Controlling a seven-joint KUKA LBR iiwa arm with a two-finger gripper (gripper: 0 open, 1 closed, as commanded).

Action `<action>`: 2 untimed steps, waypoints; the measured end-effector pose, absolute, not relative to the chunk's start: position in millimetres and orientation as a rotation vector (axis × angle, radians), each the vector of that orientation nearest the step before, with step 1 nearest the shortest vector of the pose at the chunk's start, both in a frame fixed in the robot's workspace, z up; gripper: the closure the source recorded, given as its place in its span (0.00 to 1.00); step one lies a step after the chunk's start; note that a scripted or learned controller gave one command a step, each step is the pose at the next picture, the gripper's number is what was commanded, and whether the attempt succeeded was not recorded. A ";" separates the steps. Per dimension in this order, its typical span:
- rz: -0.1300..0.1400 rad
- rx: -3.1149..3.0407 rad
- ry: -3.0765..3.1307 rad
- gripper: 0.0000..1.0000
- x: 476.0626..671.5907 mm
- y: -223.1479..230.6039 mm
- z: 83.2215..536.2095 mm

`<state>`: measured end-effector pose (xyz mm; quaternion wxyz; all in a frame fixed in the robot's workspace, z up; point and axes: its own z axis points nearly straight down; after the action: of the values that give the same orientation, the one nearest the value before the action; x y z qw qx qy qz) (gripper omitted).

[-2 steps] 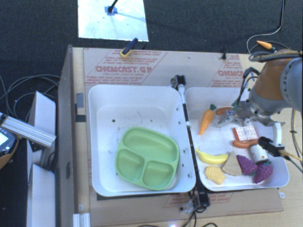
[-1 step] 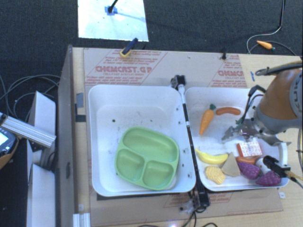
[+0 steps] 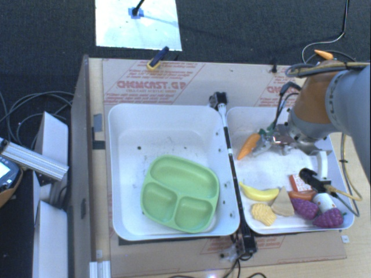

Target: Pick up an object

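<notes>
The green divided plate (image 3: 180, 193) lies in the left bin (image 3: 127, 155), 1 bin across from the arm's gripper (image 3: 268, 139). Right of that plate, the gripper's fingers are clamped on an orange carrot (image 3: 249, 146); a banana (image 3: 259, 193) lies below.

Grey arm (image 3: 342, 97) reaches from right, jaws (image 3: 268, 139) lowered, pointing left.

1. A dark carpet floor (image 3: 243, 16) surrounds the bench (image 3: 174, 77), whose brown printed cardboard top fills the middle
2. Beyond the bench's far edge, a pale square sheet (image 3: 116, 22) lies on the carpet
3. Left of the bench, white boxes (image 3: 49, 155) and loose cables (image 3: 23, 106) sit on the floor
</notes>
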<state>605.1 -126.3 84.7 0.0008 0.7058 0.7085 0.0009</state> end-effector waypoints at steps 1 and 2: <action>-0.045 2.240 2.245 0.00 659.8 -119.9 81.5; -0.031 2.236 2.242 0.00 661.9 -131.6 79.5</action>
<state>661.9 -131.6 79.5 -0.0126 0.7061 0.7079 -0.0098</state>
